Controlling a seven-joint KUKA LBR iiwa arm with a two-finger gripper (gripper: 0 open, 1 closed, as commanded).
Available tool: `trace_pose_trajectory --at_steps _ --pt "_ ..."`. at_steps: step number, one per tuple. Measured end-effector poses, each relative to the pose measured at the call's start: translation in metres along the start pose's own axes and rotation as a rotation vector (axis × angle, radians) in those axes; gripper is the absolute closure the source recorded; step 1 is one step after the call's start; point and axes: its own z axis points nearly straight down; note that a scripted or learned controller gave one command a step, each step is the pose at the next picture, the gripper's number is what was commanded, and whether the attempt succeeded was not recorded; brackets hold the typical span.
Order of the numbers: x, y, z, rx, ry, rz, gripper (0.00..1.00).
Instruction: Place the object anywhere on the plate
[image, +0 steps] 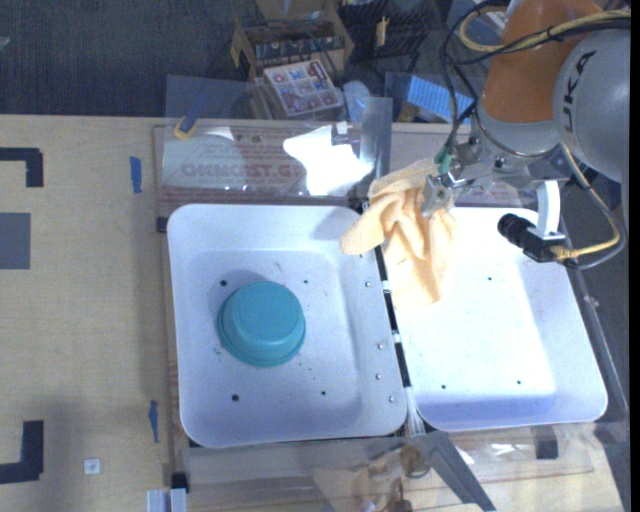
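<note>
While a pale wooden worktop (80, 330) carries two shallow white bins side by side, the cloth (405, 225), a yellow-orange rag, hangs from the jaws (438, 190), which pinch its upper folds. It droops over the rear of the right bin (500, 340), one corner spilling across the divide onto the rim of the left bin (200, 240). A teal plate (262, 322), turned rim-down like a shallow dish, sits well apart from it on the left bin's floor. Black marks and blue tape dot the worktop, and a glossy clear sheet (260, 165) lies behind the bins, washed out by glare. Beyond it the dark floor holds boxes and cables, too cluttered to read. The arm (560, 70) is cut off at the top right.
</note>
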Motion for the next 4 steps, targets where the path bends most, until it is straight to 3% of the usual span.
trace_pose_trajectory --at_steps 2,3,4 --pt "0.085 -0.037 0.0 0.001 0.004 -0.796 1.0" --pt "0.127 -0.067 -0.003 -0.001 0.004 -1.191 1.0" --pt "0.175 -0.082 -0.002 0.0 0.005 -1.298 1.0"
